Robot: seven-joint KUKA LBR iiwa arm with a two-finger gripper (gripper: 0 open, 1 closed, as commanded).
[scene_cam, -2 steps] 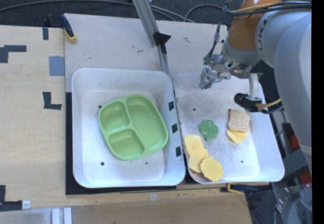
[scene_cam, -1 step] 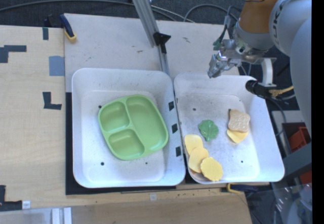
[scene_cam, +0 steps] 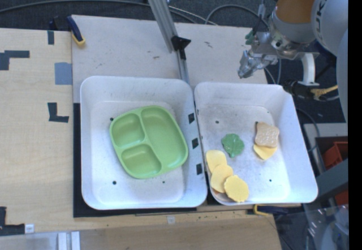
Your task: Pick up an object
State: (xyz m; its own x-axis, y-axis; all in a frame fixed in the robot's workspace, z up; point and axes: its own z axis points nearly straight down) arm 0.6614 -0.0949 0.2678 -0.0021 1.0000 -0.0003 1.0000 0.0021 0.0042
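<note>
The gripper (scene_cam: 246, 69) hung above the far rim of the right bin (scene_cam: 294, 124), holding nothing, though whether it was open or closed could not be told. Below it in that bin lay a green broccoli piece (scene_cam: 232, 144), a toast slice (scene_cam: 267, 134) and yellow slices (scene_cam: 226, 178). A green divided plate (scene_cam: 148, 141) sat in the left bin (scene_cam: 90, 130).

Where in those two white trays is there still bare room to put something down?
Right bin: bare along its far half, above the green piece and toast slice; crowded at its near-left corner with yellow slices. Left bin: the green tray takes the middle, leaving strips around it.
</note>
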